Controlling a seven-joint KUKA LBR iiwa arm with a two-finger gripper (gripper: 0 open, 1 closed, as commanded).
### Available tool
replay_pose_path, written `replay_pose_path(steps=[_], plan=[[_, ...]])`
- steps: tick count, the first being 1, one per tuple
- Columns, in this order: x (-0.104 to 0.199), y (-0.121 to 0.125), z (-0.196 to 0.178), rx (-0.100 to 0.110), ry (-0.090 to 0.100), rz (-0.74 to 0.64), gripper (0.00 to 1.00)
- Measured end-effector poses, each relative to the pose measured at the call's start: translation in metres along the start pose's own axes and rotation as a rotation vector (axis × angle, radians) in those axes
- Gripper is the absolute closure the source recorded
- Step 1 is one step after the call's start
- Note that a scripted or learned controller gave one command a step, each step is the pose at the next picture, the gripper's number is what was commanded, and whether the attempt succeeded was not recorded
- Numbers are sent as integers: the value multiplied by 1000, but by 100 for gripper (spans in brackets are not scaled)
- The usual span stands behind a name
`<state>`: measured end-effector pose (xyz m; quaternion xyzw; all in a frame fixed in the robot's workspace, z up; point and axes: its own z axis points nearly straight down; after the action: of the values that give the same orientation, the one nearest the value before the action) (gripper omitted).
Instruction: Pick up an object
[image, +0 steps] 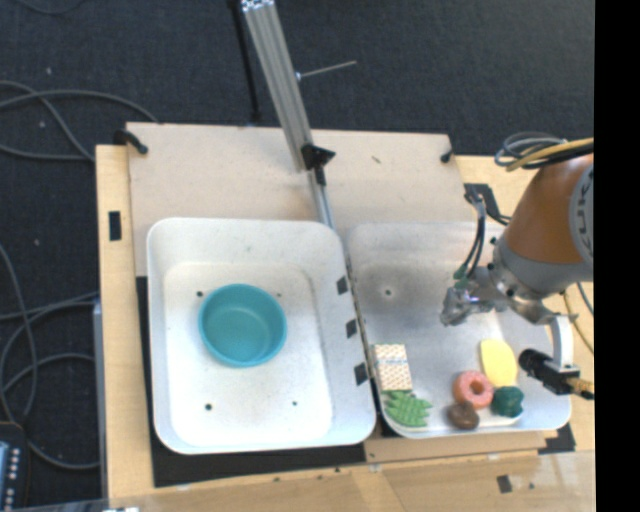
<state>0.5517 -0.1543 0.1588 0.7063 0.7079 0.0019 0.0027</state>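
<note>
The right bin (400, 260) holds several small objects along its near edge: a checkered tan block (392, 366), a green leafy piece (407, 408), a pink donut (472, 388), a brown round piece (463, 415), a yellow piece (497, 360) and a dark green piece (508, 401). My gripper (458, 304) hangs over the middle of the right bin, up and left of the yellow piece. Nothing shows between its fingers.
A teal bowl (242, 324) sits in the left bin (180, 250). A slanted metal pole (290, 100) rises behind the bins. Cables lie on the dark floor at the left. The arm's orange band (548, 210) is over the right bin's right side.
</note>
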Motion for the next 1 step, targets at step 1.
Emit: replay_pose_path(steps=[1], plan=[[-1,3,-54,-1,0,-2,100]])
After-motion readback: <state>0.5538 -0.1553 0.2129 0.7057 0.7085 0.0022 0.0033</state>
